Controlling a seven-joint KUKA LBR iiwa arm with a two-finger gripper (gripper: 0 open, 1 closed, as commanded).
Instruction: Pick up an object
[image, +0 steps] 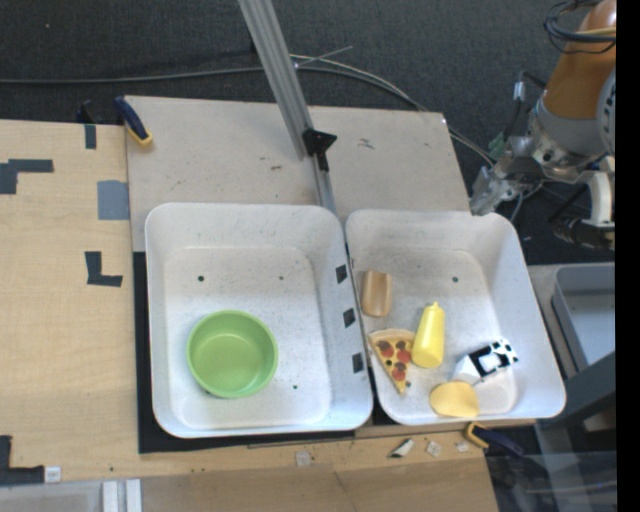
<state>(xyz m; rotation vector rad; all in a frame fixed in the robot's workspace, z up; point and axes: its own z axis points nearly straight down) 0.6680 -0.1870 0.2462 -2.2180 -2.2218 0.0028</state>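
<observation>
Camera view: worktop (230, 150) seen pale at frame centre, two white bins carried side by side. Left bin (165, 300): green bowl (232, 352) lower left. Right bin (520, 300): brown block (375, 292), yellow bottle (429, 335), pizza slice (393, 358), yellow lump (455, 400), black-and-white item (491, 358), all clustered in lower half. Hand (490, 185) located upper right, outside right bin's far corner, nothing grasped; clenched or released cannot be told.

Step judged: approach, pick not yet begun. Next move: target to be chosen, hand carried over right bin and lowered.
</observation>
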